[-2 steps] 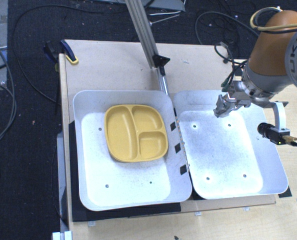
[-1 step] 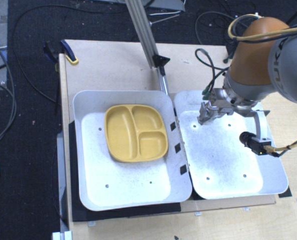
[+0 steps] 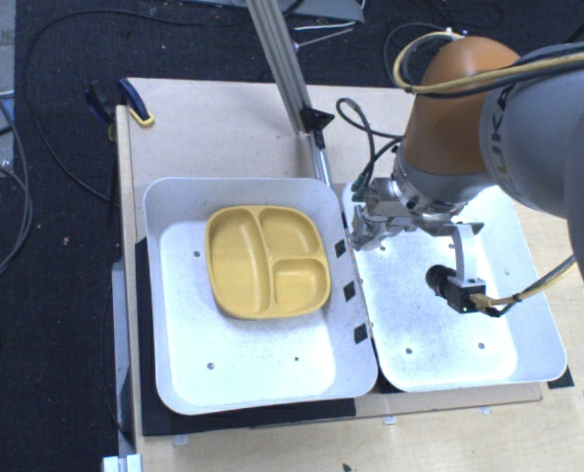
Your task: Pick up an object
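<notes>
Tray [image 3: 268, 262] lies flat in left bin [image 3: 174, 362]; we can't tell about the claw [image 3: 371, 226].

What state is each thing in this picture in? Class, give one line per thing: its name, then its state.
yellow divided plate: right way up, lying flat in the left bin, nothing in its compartments.
left bin: holds the plate.
right bin: the gripper is over its left part.
gripper: low over the right bin, fingers unclear.
</notes>
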`<state>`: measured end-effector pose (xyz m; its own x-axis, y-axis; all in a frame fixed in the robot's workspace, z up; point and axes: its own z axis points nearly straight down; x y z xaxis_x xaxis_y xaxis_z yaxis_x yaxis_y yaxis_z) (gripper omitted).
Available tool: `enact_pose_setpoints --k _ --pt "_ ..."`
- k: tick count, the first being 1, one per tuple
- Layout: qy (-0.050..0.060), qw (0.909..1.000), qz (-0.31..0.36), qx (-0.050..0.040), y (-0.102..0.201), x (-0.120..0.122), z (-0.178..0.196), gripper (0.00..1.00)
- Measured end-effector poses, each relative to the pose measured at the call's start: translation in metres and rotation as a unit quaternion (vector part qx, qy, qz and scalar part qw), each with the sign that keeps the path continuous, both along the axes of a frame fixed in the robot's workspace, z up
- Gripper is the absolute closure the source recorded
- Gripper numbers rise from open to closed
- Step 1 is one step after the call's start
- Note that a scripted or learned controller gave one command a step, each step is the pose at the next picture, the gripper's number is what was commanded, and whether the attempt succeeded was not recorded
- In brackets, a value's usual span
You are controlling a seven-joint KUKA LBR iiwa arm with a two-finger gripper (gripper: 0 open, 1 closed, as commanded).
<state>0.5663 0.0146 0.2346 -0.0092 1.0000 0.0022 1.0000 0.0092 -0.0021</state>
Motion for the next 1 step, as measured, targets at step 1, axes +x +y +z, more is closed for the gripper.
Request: enact_pose_setpoints --k 1 --pt "0.000 1.0000 0.000 -0.0001 0.0520 -0.0185 0.0086 1.00"
